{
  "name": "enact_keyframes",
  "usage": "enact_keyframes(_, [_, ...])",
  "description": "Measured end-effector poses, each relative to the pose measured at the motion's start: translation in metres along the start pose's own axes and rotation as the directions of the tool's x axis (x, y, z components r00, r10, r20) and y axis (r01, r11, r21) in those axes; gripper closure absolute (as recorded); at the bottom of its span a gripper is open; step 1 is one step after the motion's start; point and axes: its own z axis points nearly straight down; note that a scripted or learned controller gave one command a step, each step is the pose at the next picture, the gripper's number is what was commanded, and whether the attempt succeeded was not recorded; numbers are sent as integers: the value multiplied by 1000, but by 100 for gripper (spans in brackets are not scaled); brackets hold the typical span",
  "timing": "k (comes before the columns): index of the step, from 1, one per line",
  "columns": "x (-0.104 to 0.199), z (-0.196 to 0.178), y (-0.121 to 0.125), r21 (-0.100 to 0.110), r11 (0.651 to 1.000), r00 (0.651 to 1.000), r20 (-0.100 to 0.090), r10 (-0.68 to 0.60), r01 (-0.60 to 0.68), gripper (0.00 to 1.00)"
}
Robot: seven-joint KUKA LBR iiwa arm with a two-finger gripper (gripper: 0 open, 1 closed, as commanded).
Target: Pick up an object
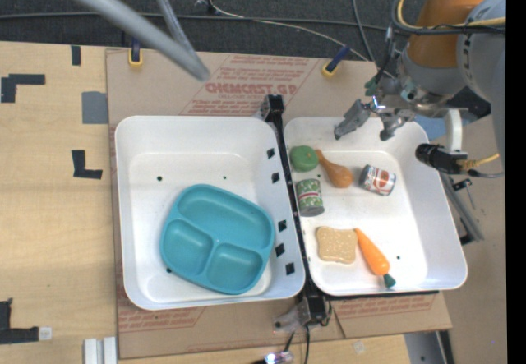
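In the right bin [448, 268], nearest the camera, a carrot [375, 256] lies beside a slice of bread [336, 245]. Past them stand a green can [310, 196] and a tipped red-labelled can [378, 180], then a chicken drumstick [333, 168] and a green lid [303, 158]. The left bin [136, 157] holds a blue divided plate [216, 239]. At the right bin's far edge the gripper [371, 126] hovers, fingers spread wide, holding nothing.

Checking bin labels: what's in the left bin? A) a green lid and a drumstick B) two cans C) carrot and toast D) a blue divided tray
D: the blue divided tray lies alone in the left bin, while the carrot, toast and cans sit in the right bin.
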Motion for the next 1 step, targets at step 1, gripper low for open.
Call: enact_keyframes(1, [6,60,-7,0,1000,1000,0,-1,1,0])
